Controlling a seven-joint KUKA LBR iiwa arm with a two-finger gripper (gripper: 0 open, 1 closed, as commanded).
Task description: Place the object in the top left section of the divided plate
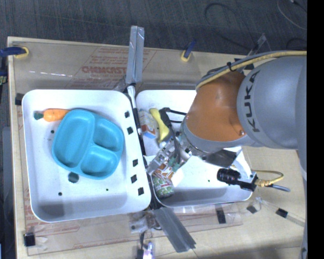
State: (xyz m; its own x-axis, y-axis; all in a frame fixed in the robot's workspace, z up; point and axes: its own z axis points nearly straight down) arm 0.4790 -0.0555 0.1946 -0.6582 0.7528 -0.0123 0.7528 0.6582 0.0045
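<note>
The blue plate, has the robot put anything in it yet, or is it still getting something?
Nothing looks done yet: the blue divided plate in the left bin has nothing in its sections, and a carrot lies beside it. In hand: the end effector is down in the right bin, among a banana and a printed can. Left: grasping an object, carrying it over, and setting it in the top left section.

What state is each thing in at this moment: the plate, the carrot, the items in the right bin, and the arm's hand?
Divided plate: lying flat in the left bin, all sections bare.
Carrot: lying beside the plate's upper left rim, not on it.
Banana: lying in the right bin.
Printed can: on its side at the right bin's left wall, below the hand.
Hand: low over the right bin, whether it grips anything is unclear.
</note>
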